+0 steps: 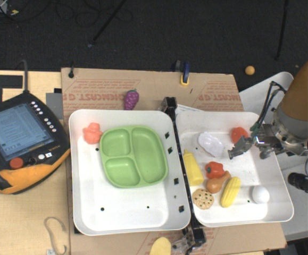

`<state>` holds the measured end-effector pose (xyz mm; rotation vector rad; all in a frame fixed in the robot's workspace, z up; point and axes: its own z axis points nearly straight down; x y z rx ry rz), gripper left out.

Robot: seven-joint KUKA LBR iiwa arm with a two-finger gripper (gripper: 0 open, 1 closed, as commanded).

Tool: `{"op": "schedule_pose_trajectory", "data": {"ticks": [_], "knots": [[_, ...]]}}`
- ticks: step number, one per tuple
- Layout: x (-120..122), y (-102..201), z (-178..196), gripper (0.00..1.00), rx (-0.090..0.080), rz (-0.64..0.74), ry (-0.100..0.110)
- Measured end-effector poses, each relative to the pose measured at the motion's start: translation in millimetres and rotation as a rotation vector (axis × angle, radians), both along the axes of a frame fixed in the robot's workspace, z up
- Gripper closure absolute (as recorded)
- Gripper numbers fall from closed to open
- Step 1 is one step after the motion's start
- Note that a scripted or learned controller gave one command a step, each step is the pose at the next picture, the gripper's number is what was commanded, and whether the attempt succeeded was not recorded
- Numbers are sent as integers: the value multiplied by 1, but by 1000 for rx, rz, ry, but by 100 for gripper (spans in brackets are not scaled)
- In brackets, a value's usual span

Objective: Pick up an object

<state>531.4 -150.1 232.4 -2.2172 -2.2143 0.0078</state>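
Note:
My gripper hangs over the right bin, in its upper right part. Its two dark fingers stand spread apart, open, with only bare bin floor showing between them. A red object lies just beyond the left finger. A pale, translucent object sits to the gripper's left. Nearer the front lie a red pepper, a brown onion, a corn cob, a cookie, a yellow bottle and a white egg.
The left bin holds a green divided plate and a pink toy. Purple grapes lie on the cardboard behind it. A teach pendant rests at far left. A yellow item sits at the front edge.

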Motion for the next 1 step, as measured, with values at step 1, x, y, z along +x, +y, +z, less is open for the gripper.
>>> {"op": "schedule_pose_trajectory", "data": {"ticks": [1], "knots": [[2,0,4,0,-2,1,-8]]}}
